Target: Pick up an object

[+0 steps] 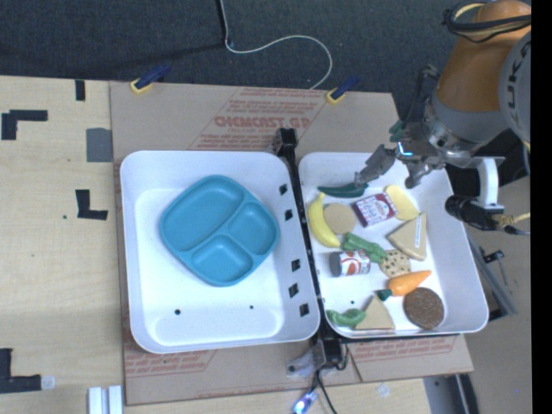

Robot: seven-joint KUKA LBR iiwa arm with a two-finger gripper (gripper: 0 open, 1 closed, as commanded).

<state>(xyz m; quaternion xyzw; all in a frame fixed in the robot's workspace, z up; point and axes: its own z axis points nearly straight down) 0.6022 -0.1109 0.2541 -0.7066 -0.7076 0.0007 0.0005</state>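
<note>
Pincer (393, 167) spread, grasping nothing, poised over the top of the right bin (473, 270) at frame right. Toy food crowds below: banana (319, 222), red packet (373, 208), carrot (407, 282). Risk: tight clutter lets fingers straddle two pieces or nudge them aside.

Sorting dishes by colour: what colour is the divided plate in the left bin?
Light blue. The plate shows plainly in the camera view.

Light falls evenly and bright from overhead, so the two white bins (138, 231) glow nearly washed out and shadows stay soft and short. The dark floor (103, 15) beyond the bench swallows detail. Everything looks slightly soft and grainy.
</note>
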